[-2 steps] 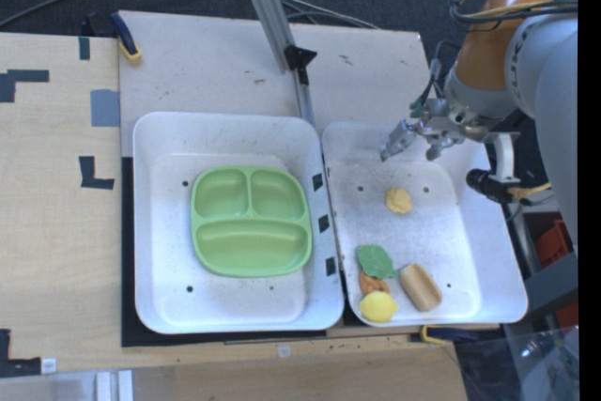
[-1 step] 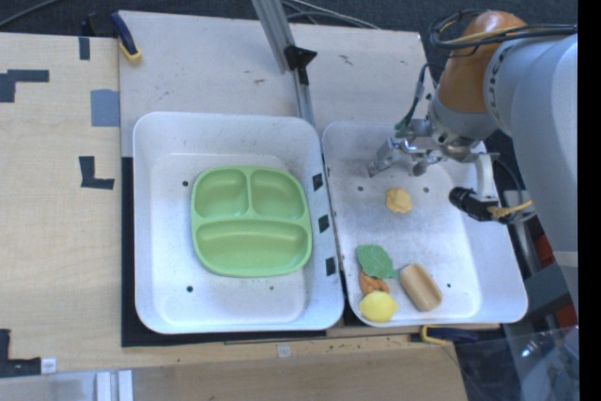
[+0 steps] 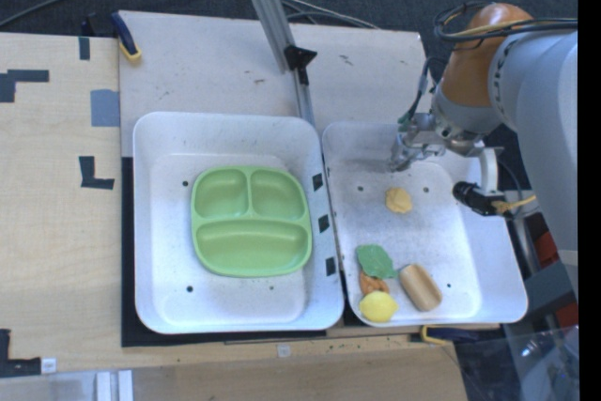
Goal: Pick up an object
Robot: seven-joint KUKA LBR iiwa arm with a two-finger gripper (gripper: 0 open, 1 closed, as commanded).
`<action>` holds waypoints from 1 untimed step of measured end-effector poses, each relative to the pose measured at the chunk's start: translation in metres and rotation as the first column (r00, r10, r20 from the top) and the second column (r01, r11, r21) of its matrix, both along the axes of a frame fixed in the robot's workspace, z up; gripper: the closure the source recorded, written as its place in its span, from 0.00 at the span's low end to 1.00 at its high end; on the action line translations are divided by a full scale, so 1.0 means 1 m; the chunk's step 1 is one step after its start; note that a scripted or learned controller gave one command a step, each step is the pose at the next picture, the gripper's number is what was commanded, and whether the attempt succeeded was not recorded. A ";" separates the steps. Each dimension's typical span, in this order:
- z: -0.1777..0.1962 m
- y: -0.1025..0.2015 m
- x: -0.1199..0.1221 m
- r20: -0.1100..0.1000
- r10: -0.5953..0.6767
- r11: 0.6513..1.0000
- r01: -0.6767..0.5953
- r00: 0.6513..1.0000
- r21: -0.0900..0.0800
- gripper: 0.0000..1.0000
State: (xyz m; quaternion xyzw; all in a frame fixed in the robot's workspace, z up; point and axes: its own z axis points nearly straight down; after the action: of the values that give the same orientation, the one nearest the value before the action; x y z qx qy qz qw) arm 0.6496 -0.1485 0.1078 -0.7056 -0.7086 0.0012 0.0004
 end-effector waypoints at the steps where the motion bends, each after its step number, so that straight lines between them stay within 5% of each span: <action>1: 0.063 0.005 0.000 0.007 -0.002 1.000 0.002 1.000 0.000 1.00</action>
State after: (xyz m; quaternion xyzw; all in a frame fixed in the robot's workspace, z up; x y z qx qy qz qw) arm 0.6498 -0.1440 0.1709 -0.7062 -0.7080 -0.0016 -0.0021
